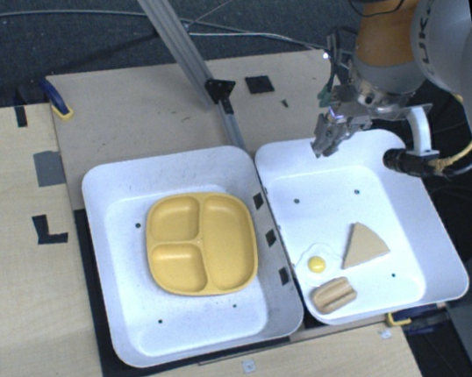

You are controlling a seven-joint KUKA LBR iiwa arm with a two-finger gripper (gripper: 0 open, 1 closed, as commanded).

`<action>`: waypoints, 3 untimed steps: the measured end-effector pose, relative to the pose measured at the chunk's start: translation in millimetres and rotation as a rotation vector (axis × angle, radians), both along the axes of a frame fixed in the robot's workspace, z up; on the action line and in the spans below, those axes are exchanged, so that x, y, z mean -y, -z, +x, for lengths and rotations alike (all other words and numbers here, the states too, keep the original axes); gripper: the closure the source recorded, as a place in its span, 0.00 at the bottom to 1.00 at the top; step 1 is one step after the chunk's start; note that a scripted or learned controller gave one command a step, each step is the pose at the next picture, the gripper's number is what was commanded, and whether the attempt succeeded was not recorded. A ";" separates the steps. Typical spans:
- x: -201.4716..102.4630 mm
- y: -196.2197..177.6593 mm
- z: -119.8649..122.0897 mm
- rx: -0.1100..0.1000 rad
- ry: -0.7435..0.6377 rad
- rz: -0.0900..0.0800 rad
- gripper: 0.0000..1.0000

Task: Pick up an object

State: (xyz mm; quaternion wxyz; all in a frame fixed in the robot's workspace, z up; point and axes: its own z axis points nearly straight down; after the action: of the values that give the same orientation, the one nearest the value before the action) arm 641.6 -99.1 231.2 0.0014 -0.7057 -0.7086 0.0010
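The right bin [415,199] holds three toy foods near its front: a tan wedge-shaped slice [364,244], a fried egg with a yellow yolk [316,263], and a small brown bread roll [333,294]. My gripper [327,144] hovers over the back left edge of that bin, well behind the foods and apart from them. Nothing shows between its fingertips. Its fingers are small and dark against the bin rim.
The left bin [121,246] carries a yellow divided plate [201,242] in its middle. A grey pole [182,41] slants down to a black clamp at the back between the bins. Cables trail near my wrist at the right.
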 end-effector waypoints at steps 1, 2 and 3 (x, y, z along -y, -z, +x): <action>-40.7 7.1 -18.3 0.000 0.000 0.000 1.00; -78.6 14.3 -43.1 -0.001 0.000 -0.001 1.00; -124.5 20.4 -60.7 -0.001 -0.001 0.000 1.00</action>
State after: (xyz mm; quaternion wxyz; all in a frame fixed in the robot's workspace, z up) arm 580.9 25.4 210.8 0.0017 -0.7053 -0.7090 0.0013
